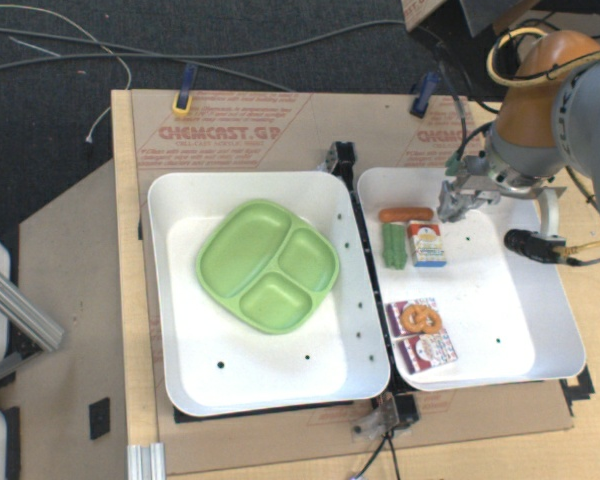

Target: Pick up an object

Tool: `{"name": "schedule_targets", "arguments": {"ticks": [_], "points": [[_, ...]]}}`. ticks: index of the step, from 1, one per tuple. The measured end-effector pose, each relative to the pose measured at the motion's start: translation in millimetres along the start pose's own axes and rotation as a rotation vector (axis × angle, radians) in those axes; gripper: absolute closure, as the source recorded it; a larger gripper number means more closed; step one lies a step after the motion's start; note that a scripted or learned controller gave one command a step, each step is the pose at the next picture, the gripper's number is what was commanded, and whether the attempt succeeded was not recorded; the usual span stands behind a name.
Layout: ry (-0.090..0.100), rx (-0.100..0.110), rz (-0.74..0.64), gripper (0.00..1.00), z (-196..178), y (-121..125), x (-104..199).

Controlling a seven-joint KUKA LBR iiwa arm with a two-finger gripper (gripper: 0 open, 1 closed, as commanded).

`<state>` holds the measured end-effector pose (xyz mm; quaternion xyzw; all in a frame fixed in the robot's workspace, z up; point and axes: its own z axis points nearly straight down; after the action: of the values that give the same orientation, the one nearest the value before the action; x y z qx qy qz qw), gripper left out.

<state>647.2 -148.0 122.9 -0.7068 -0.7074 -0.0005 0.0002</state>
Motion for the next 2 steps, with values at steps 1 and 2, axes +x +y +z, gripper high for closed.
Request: {"name": "schedule_targets", "arguments": {"ticks": [1,2], "points": [[-0.002,-0.004,0.0,1.0,-62.6,1.4,-4.4],[-0.002,-0.005,0.0,1.0,-116.3,2.5,-4.4]]}}
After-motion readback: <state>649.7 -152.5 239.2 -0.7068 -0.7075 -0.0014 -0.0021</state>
